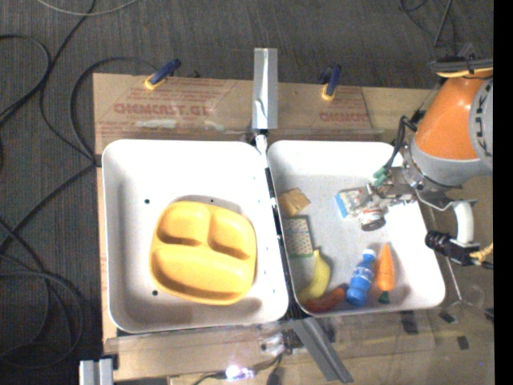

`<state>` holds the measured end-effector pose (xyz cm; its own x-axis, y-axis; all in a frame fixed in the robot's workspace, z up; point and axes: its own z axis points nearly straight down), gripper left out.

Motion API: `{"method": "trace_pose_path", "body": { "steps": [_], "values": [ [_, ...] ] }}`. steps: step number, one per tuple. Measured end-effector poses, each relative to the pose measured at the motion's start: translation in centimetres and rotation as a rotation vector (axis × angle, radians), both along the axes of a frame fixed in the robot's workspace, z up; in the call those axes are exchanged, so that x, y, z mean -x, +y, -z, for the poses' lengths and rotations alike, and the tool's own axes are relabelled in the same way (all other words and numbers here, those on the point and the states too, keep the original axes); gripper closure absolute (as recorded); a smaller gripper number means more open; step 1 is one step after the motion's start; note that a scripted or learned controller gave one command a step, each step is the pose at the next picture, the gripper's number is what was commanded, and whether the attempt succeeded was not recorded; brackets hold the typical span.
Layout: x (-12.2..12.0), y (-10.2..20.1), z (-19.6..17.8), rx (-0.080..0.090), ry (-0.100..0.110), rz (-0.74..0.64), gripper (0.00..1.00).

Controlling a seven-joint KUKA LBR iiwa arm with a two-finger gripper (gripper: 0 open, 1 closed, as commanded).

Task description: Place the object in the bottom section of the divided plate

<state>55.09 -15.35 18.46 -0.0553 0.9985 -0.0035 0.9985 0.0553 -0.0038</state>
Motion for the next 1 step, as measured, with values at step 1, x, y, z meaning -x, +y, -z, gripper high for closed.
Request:
{"method": "trace_pose_path", "body": {
  "steps": [1],
  "values": [
    [-0.98, 8.07, 0.16, -0.005, -0.001, -0.335, 1.00]
  ]
}}
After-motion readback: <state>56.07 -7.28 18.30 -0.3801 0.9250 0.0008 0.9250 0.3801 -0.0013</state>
